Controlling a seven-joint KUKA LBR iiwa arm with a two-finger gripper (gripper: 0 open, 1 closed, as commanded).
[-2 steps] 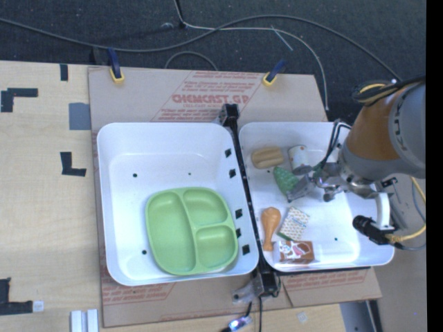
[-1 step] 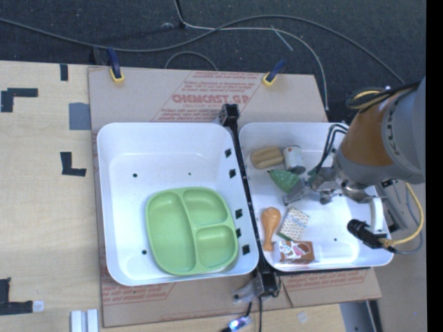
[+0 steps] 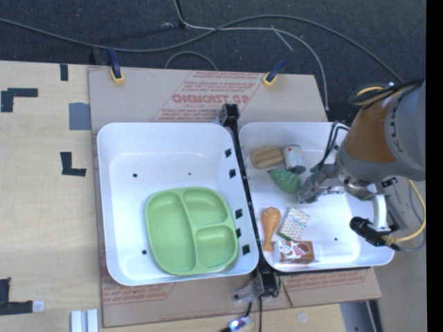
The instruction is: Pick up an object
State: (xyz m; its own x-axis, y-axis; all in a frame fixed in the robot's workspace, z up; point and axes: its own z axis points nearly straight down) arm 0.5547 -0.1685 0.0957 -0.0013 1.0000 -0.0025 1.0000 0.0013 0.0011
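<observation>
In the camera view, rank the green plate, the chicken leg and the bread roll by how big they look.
1. green plate, by far the largest.
2 and 3. chicken leg and bread roll: too alike in size to rank.

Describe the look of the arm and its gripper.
The arm is a thick grey cylinder with a broad orange band above the wrist. Yellow and black cables loop beside it. The gripper is small, metallic grey and dark.

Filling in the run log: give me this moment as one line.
task: pick up | hand: low in right bin, beside green toy | grasp: none seen | left bin: green plate
</observation>
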